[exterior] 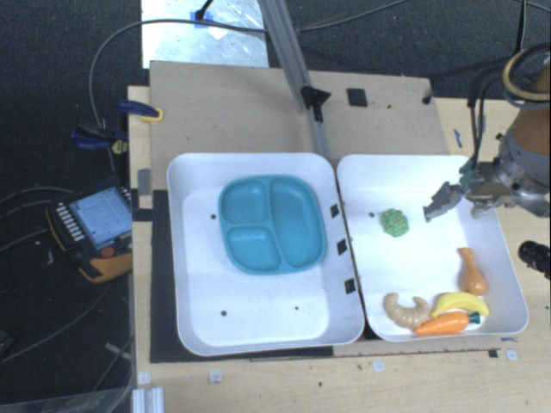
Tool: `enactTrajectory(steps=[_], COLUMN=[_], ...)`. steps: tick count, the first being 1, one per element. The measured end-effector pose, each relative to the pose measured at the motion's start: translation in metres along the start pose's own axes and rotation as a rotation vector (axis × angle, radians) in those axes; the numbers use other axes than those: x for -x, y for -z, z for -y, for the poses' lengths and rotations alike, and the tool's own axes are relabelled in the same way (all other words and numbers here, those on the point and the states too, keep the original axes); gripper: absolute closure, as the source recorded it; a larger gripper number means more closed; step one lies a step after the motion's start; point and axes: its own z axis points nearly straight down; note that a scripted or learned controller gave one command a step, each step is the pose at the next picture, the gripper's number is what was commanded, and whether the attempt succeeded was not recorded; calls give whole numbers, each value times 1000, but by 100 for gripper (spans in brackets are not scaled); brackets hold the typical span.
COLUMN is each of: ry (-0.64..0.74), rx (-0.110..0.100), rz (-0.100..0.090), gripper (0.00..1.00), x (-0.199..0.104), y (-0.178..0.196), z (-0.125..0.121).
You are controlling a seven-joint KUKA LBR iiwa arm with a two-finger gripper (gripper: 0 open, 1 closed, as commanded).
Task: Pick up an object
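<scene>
Small bumpy green broccoli floret (395, 223)

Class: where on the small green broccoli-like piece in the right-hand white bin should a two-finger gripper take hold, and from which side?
Probably from above, closing across the middle of the small green broccoli-like piece. It looks compact and rounded, and it sits alone on the floor of the right-hand white bin, away from the walls, so fingers have room on either side. The gripper is just right of it.

A blue plastic divided plate with three compartments (273, 224) lies in the left shallow white bin (198, 317). On the dark floor left of the bench rests a handheld control pendant with an orange casing and lit screen (93, 231), near blue-handled clamps (102, 134).
</scene>
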Motion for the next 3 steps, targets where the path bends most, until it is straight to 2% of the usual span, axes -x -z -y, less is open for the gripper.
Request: enactTrajectory(steps=[3], ry=[-4], rx=[-5], rz=[-1], gripper=[0], x=[0], y=[-148], z=[3])
